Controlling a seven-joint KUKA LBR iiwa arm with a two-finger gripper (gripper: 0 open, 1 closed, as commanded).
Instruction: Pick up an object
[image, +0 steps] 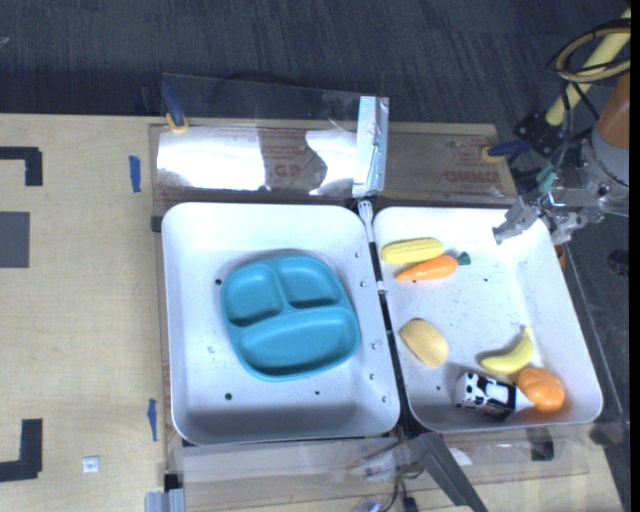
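The right bin (575, 310) holds several toy foods. A yellow corn cob (412, 250) and an orange carrot (430, 268) lie side by side at its far left. A pale yellow potato (425, 343) lies nearer the front. A banana (508, 355), an orange fruit (541, 388) and a black-and-white toy (487, 395) cluster at the front right. My gripper (533, 228) hangs over the bin's far right corner, open, with nothing between its fingers, well apart from all the objects.
The left bin (190, 300) holds a blue divided plate (290, 313). A shiny clear panel (265, 150) stands behind the bins. Yellow and blue cables (585, 60) hang by the arm at the top right. Bare bin floor lies between the carrot and the banana.
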